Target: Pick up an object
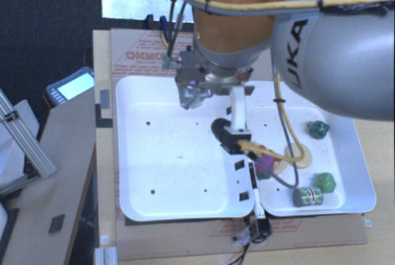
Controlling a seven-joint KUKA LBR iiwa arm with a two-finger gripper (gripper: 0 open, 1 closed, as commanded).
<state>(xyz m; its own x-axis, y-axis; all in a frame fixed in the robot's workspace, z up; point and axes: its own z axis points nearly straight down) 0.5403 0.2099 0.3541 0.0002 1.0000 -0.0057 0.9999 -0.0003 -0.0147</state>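
The gripper [196, 96] hangs over the far edge of the left bin [166, 162], toward its right side; from where I stand I cannot tell whether it is spread or closed. The objects lie in the right bin [349, 155]: a teal lump [319, 129] at the far right, a green lump [325, 181] nearer, a grey can [307, 196] just beside that, and a magenta ball [265, 165] near the left wall.

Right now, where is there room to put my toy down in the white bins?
The left bin has the most room: its floor is bare from the near rim up to the claw at its far side. The right bin is crowded: a purple thing, teal toy, green toy and grey can.
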